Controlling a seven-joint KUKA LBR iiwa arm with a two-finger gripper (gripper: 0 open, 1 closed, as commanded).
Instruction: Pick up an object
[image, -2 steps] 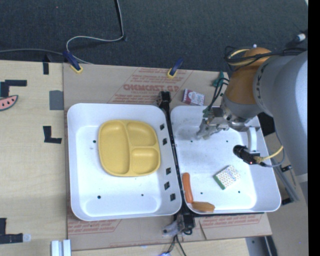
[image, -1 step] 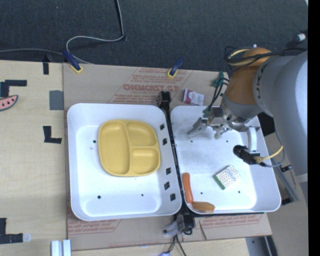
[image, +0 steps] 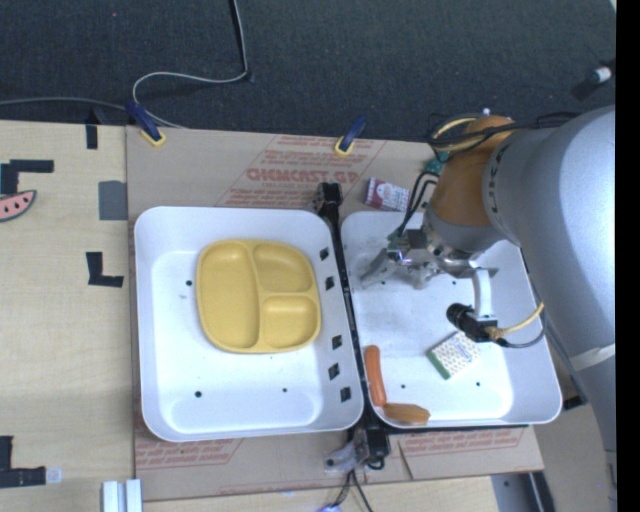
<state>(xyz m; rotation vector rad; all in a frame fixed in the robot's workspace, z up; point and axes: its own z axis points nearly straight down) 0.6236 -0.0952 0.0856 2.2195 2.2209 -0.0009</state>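
The hand (image: 385, 265), grip state unclear, hangs in the right bin (image: 520, 400) above a carrot (image: 374, 373) and sponge (image: 453, 354).

Robotics lab bench indicated: two white bins (image: 165, 400) set side by side on cardboard sheet (image: 270, 170), sheet held by yellow-blue clamps (image: 350, 137); black tape marks (image: 100, 268) stuck on pale wood benchtop; cables (image: 190, 75) trailed over dark carpet; grey industrial arm (image: 560, 210) with orange band mounted at right
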